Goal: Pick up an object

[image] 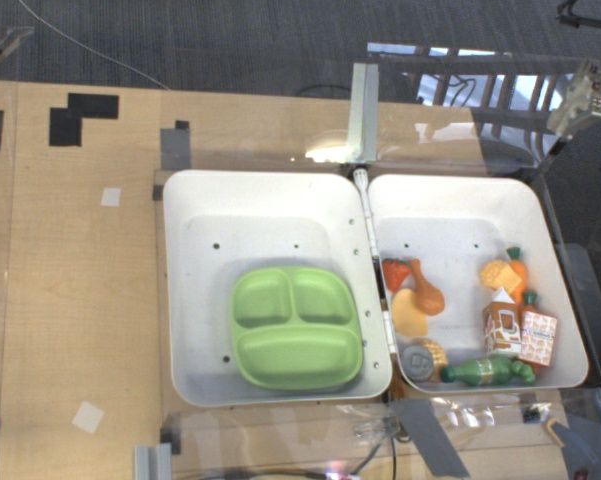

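A single fixed camera hangs above the light wooden bench [70,298] and looks down at a slant, so the far edge of the bench and the dark grey ribbed floor [230,18] beyond it fill the top of the frame. It stands far enough off to take in both shallow white plastic bins whole: the left bin [195,218] sits near the middle of the frame, the right bin [450,208] towards the right side. The near bench edge runs along the bottom.
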Available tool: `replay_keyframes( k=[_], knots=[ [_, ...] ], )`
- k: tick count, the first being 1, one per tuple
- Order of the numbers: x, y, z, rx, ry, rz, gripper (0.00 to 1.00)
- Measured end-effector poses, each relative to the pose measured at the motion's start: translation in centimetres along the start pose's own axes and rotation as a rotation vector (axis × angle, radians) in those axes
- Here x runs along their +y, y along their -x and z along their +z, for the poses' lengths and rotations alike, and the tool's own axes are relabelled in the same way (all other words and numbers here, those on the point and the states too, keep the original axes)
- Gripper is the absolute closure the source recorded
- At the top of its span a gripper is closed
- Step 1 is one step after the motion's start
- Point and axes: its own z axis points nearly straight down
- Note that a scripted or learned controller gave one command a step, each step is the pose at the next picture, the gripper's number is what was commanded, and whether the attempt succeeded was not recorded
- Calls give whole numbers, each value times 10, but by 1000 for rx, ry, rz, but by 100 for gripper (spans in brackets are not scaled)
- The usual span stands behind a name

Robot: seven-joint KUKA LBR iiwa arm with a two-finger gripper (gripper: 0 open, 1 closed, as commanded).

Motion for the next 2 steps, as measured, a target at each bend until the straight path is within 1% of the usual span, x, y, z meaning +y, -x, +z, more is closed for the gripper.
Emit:
replay_keyframes(
  k=[1,2],
  knots=[
    [-15,5,-4,0,0,-29,100],
    [-13,8,-1,0,0,-162,100]
  ],
)
